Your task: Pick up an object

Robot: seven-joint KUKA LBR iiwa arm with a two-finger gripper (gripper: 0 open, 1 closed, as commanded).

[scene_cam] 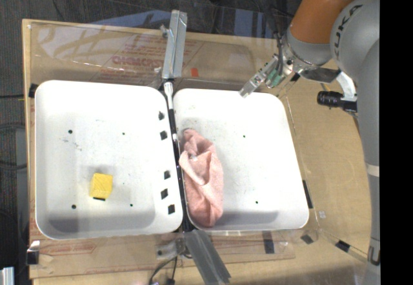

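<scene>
A crumpled pink cloth [201, 177] lies along the left wall of the right bin [284, 167]. A small yellow block [101, 186] sits in the lower left part of the left bin [51, 122]. My gripper [253, 87] hangs over the right bin's far edge, up and to the right of the cloth and well apart from it. Nothing shows between its tips.
A metal bar [173, 45] runs from the back of the bench down to the seam between the two bins. Black clips [166, 174] line that seam. The grey arm with its orange band [322, 3] fills the upper right.
</scene>
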